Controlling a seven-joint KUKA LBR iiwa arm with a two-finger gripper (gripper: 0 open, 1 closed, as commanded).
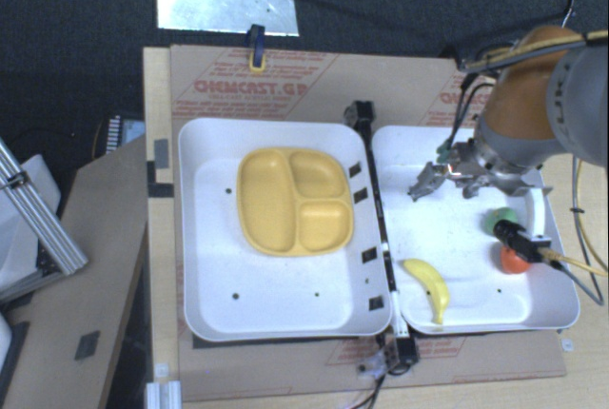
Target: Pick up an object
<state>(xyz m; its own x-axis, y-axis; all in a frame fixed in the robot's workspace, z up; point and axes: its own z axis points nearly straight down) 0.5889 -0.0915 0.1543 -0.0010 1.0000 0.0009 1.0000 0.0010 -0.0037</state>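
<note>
In the right bin (457,317), a yellow banana (430,283) lies near the front left corner. A green object (496,220) and an orange-red object (513,261) sit by the bin's right wall, partly hidden by a black part of the arm. My gripper (427,182) hovers over the bare back left area of this bin, pointing left. It is well behind the banana and to the left of the green object, and nothing shows in it.
The left bin (214,302) holds a yellow divided plate (293,201). A black divider strip (373,217) runs between the two bins. The arm's orange band (521,93) and grey body cover the right bin's back right corner.
</note>
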